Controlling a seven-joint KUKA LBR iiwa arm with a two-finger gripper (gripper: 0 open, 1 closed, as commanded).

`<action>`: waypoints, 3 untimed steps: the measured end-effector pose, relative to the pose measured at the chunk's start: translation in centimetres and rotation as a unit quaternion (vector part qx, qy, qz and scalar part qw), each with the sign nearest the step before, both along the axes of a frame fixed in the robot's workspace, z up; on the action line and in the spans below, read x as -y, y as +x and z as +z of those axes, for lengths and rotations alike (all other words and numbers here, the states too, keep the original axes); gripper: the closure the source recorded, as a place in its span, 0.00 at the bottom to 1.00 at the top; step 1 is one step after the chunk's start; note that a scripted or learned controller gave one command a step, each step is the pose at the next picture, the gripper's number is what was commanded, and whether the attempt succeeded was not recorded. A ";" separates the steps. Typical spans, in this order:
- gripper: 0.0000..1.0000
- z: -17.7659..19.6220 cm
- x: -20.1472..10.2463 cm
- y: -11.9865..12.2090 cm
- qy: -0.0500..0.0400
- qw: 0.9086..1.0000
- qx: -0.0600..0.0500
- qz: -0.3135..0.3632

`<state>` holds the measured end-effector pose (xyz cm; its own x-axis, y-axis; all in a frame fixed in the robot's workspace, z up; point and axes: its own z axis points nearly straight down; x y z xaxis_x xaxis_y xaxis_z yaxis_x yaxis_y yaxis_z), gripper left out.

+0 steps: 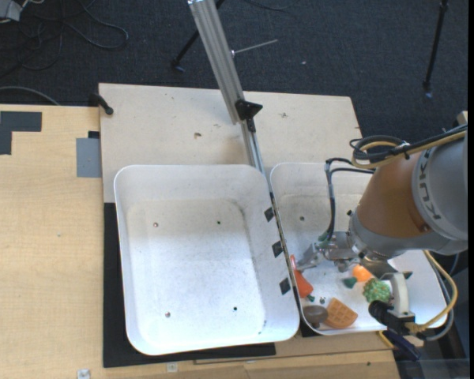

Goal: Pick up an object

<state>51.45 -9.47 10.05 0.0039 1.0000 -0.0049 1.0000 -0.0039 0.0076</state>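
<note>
The arm (415,204) reaches in from the right and bends down over the right bin (300,188), its orange band and grey wrist covering much of that bin's right half. The claw (325,251) shows as a small metal cluster low in the bin, near the middle; whether it is apart or together I cannot tell, as the wrist hides most of it and the parts are too small to read. Nothing can be made out between them.

The objects lie crowded in the near part of the right bin. A red piece (302,283) lies beside the wall shared with the left bin (193,251). An orange wedge (341,315) sits at the near rim, touching a dark brownish lump (315,315) on its left. A green, leafy thing (377,291) and a small orange bit (363,274) lie just under the wrist, partly hidden by it. A black fitting with yellow cable (399,322) overlaps the bin's near right corner.

The table (174,125) extends far behind both bins.
</note>
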 end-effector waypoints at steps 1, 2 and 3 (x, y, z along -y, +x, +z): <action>1.00 1.1 0.2 -0.1 0.000 1.000 -0.001 -0.003; 1.00 5.3 0.7 0.0 0.002 1.000 -0.004 -0.001; 1.00 10.8 -0.3 0.2 0.003 1.000 -0.003 0.002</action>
